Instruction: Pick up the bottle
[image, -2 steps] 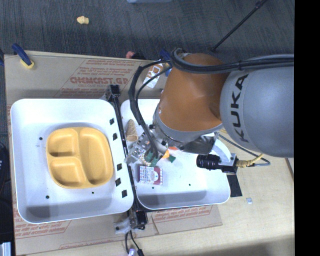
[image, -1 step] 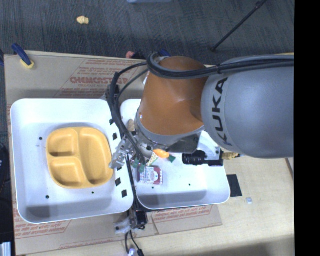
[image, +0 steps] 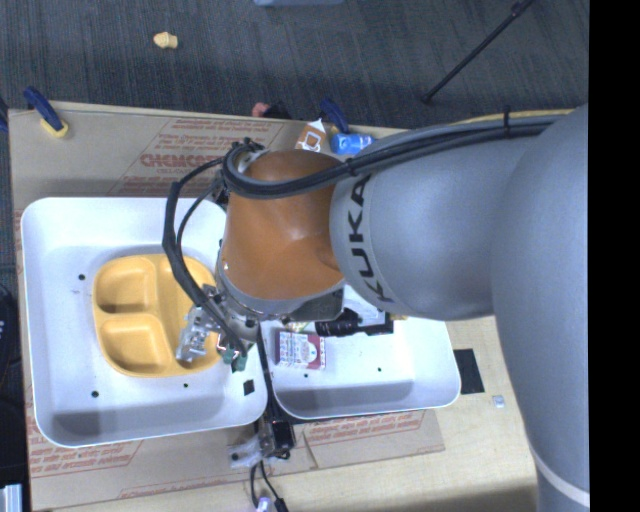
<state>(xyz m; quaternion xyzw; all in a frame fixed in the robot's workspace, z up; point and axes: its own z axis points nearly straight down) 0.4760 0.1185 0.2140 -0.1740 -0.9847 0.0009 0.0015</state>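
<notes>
bottle's place cannot be told, much of both bins lying under the big grey arm with an orange band (image: 290, 235) that reaches in from the right over the cardboard-covered desk (image: 130, 165). the left shallow white plastic bin (image: 50, 300) holds a yellow divided plastic tray (image: 135, 315), and the right shallow white plastic bin (image: 400, 375) holds a small pink-and-white packet (image: 300, 352). the jaws hang over the tray's right edge by the wall between the bins, and i cannot tell whether they are open or closed, or grip anything.
</notes>
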